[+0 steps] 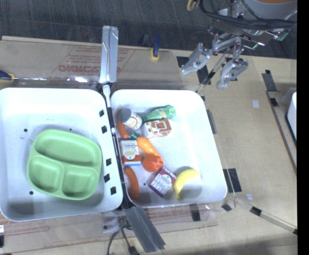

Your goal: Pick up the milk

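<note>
Two small cartons lie in the right bin (210,142). One is white with an orange label and a blue end (130,152), near the bin's left wall. The other is orange-brown and white (158,127), a little farther back. Their labels are too small to read, so I cannot tell which is the milk. My gripper (213,69) hangs above the bench just beyond the right bin's far right corner. It is open, with nothing between its fingers (195,62), and it is well apart from both cartons.
Around the cartons lie a green bottle (161,112), a can (131,121), a carrot (149,149), a red sausage (132,183), a maroon packet (162,182) and a banana (185,178). The left bin (5,142) holds a green divided plate (64,163).
</note>
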You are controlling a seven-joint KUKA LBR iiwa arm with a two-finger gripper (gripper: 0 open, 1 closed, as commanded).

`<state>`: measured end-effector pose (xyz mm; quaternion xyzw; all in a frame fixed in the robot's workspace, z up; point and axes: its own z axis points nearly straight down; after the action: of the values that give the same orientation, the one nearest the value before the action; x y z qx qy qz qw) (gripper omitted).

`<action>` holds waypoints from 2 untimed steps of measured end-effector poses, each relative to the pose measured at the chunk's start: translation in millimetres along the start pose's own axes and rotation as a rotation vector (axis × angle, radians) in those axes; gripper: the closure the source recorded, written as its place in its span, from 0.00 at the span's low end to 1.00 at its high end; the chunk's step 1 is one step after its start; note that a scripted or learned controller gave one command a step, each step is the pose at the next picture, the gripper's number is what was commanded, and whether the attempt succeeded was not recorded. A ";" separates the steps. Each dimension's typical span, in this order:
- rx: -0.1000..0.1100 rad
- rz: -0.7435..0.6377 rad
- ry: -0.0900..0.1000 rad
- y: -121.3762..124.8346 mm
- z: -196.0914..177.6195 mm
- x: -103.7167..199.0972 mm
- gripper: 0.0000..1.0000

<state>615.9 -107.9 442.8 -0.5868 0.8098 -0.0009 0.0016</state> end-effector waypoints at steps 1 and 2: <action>0.000 -0.034 0.000 -4.2 -0.1 -33.2 0.00; -0.008 -0.563 -0.001 -16.2 154.8 -3.4 0.00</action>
<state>632.9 -109.7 288.1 -0.7886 0.6149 0.0021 -0.0005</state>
